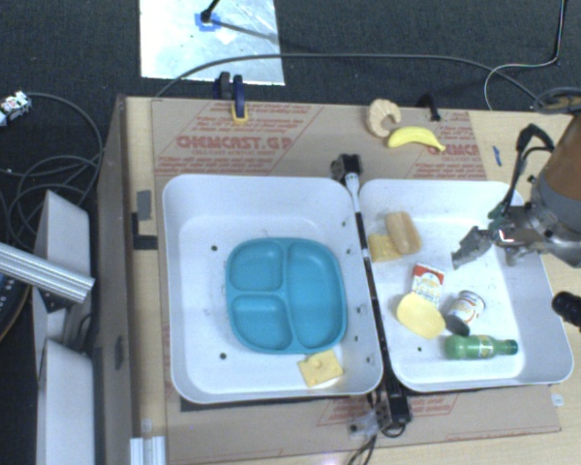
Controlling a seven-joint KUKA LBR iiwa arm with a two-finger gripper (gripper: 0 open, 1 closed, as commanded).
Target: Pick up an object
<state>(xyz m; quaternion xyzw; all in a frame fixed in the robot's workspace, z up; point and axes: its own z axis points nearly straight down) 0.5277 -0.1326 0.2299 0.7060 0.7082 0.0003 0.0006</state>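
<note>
So far nothing is picked up. Along the near edge of the right bin (558, 356) lies a green bottle (479, 347), with a small can (465, 306) and a yellow lump (420, 316) just behind. Farther back, by the bin's right edge, the gripper (474, 246) hangs above the floor with nothing in it; I cannot tell how it stands. It must pick one and grab.

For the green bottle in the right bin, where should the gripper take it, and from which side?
Probably from above, at mid-body. The green bottle lies on its side along the right bin's front wall, so the fingers should close across its width. The can sits close behind it, leaving little room there. The gripper is further back.
</note>
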